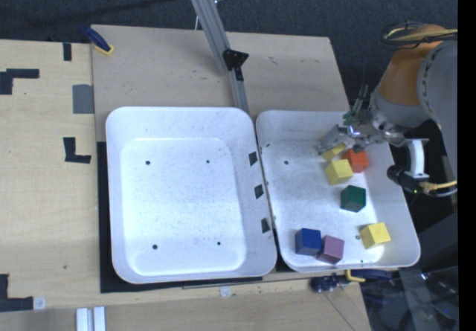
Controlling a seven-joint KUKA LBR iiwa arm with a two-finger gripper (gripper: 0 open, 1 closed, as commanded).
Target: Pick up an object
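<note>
In the right bin [286, 195], gripper [346, 137] opening cannot be told; crowded yellow block [340, 170] and orange block [358, 161] risk deflecting the grasp.

The arm [428, 76] runs off the right edge, the gripper [348, 136] is too small and cluttered to read — it covers part of a yellow block [335, 151] — and the orange block [358, 161] sits half hidden behind it.
</note>
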